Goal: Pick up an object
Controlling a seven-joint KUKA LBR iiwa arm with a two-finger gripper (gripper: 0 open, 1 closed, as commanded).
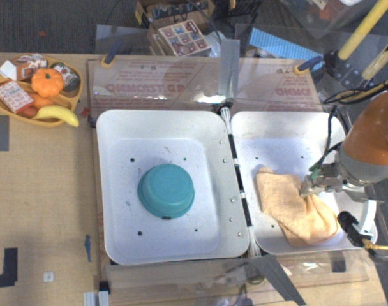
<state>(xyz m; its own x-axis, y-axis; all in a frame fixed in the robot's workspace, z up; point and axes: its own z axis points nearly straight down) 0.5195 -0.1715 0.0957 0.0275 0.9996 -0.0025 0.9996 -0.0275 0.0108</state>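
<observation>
The arm (pixel 373 142), grey with an orange band, reaches in from the right over the right bin (pixel 277 129). Its gripper (pixel 311 187) is down at the right part of a tan cloth (pixel 290 209) that lies crumpled in the lower half of that bin. The gripper's tip sits right at the cloth's surface, but whether the jaws are spread or pressed together cannot be told from this view, nor whether any fold is between them. The left bin (pixel 117 139) holds a teal bowl (pixel 166 190), turned upside down near its middle, well apart from the cloth. At the far left corner of the tabletop (pixel 41 203) a yellow dish (pixel 9 107) carries a banana (pixel 57 114), a small orange pumpkin (pixel 48 82) and some small boxes.
</observation>
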